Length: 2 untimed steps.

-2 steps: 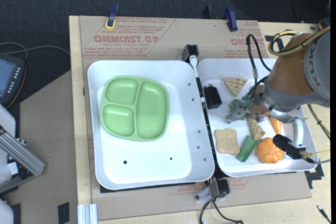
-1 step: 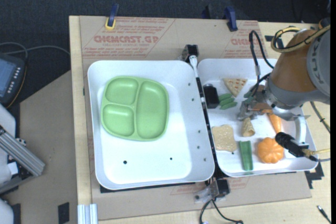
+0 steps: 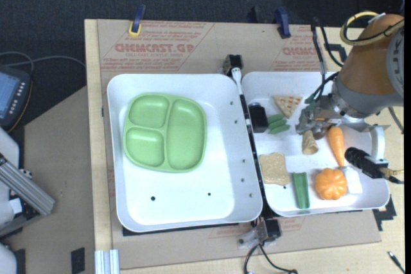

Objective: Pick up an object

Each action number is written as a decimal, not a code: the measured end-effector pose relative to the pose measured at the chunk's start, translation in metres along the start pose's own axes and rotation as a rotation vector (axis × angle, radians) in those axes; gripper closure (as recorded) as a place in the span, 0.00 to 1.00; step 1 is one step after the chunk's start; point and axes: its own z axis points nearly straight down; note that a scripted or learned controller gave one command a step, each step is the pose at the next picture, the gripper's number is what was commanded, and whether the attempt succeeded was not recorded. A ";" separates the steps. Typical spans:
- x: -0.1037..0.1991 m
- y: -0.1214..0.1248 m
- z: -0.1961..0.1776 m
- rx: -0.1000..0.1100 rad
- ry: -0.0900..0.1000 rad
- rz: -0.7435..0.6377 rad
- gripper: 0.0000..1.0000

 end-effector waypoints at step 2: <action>0.005 0.007 -0.078 0.002 0.000 0.000 1.00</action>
